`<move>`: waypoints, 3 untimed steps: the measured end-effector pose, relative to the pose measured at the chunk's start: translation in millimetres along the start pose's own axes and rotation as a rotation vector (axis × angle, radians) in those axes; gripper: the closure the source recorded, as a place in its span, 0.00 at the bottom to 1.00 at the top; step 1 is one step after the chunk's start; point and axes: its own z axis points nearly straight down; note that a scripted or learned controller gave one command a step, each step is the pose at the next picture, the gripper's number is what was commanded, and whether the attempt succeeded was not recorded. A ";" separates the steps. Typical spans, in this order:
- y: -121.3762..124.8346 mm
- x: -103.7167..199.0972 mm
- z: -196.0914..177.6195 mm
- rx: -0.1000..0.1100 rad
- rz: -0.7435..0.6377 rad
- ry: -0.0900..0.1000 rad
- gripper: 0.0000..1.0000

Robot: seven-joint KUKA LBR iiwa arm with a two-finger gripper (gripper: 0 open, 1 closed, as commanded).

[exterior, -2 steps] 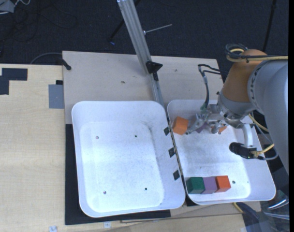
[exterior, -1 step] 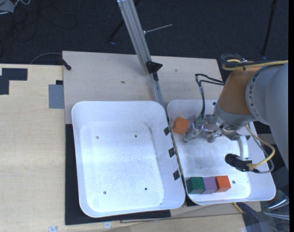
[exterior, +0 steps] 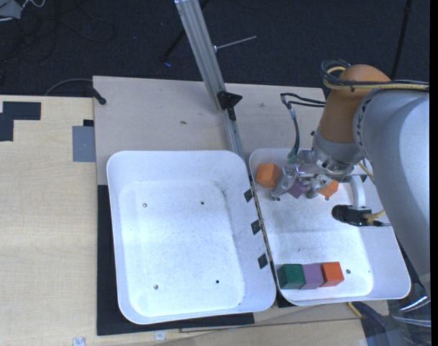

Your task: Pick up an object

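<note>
The gripper (exterior: 300,182) hangs low over the far end of the right bin (exterior: 316,229), its fingers closed around a small purple block (exterior: 298,189). An orange block (exterior: 268,174) lies just to its left near the bin's far-left corner, and another orange piece (exterior: 328,188) shows just to its right. Along the near edge, a green cube (exterior: 291,275), a purple cube (exterior: 313,274) and an orange cube (exterior: 332,272) sit touching in a row. The left bin (exterior: 179,236) rests beside it on the worktop (exterior: 154,114).
</note>
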 end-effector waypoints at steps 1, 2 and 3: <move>-3.8 0.4 -8.2 0.013 -0.002 0.001 1.00; -2.2 -2.9 -10.0 0.001 -0.005 -0.008 0.00; -4.8 -2.6 -18.4 0.012 -0.008 -0.007 1.00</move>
